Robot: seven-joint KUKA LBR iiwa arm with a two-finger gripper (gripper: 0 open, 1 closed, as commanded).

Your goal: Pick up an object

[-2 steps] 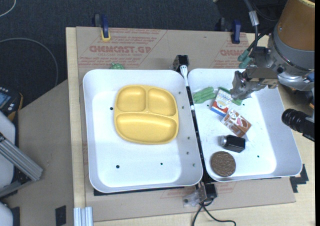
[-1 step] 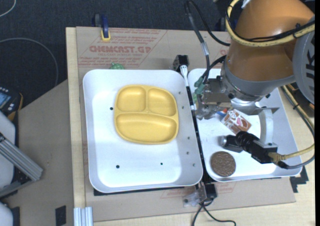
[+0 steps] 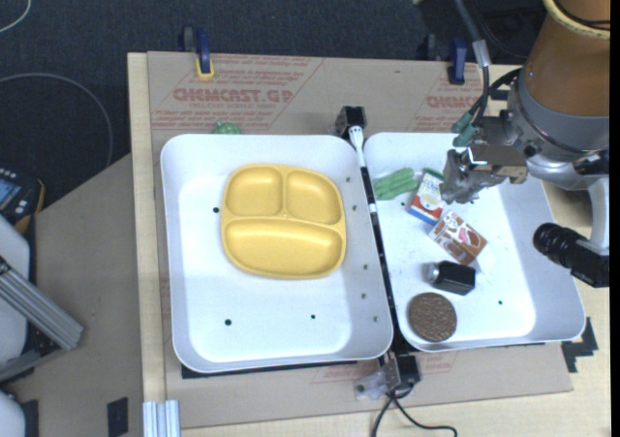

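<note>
- Camera view: the tool (image 3: 463, 185) hangs low in the right bin (image 3: 542, 314), toward its 11 o'clock corner, just over a small white-and-red packet (image 3: 423, 201).
- Whether it is spread or pinching, I cannot tell.
- A brown carton (image 3: 459, 237) lies just at the packet's 5 o'clock.
- Advice: centre on the packet alone, then descend straight, clear of the carton.

The gripper (image 3: 463, 183) hangs low over the right bin (image 3: 513, 314), just above a small carton (image 3: 426, 201), with a green wrapper (image 3: 393, 183), brown packet (image 3: 458, 236), black block (image 3: 453, 277) and brown disc (image 3: 431, 316) nearby, while a yellow divided plate (image 3: 284, 220) sits in the left bin (image 3: 194, 270).
</note>
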